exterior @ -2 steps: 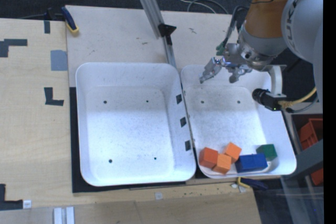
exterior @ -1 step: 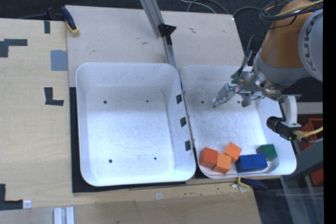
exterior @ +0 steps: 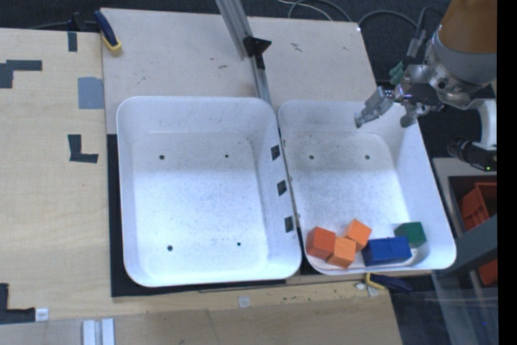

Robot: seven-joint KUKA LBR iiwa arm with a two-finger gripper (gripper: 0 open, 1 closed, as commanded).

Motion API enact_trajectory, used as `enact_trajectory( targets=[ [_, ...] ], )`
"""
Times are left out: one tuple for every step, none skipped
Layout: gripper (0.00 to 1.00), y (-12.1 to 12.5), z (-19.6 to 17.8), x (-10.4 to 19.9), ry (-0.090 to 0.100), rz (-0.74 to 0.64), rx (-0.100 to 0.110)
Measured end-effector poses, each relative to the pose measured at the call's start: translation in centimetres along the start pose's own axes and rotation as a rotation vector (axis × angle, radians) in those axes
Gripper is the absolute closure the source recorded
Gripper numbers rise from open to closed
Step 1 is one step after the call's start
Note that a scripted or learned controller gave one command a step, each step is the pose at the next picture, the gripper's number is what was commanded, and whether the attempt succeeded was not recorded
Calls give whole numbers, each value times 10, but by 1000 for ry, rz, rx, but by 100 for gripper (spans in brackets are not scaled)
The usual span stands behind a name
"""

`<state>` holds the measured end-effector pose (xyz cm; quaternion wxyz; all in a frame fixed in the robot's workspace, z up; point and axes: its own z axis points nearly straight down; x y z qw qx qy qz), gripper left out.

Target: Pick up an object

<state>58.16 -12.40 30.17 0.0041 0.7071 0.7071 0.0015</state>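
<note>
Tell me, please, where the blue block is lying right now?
The blue block lies in the right bin, at its near right corner, between the orange blocks on its left and the green block just behind it.

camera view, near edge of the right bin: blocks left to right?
Along the near wall of the right bin: orange block → second orange block → blue block → green block. A third orange block sits behind, overlapping the second in x, so it is left unranked.
</note>
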Motion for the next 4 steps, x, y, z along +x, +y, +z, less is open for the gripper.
enact_trajectory(
  targets=[
    [0, -47, 48, -19, 3, 3, 16],
    [0, -6, -121, 56, 3, -6, 0],
    [0, -72, 29, 55, 4, 0, 19],
    [0, -69, -76, 26, 1, 0, 0]
  ],
)
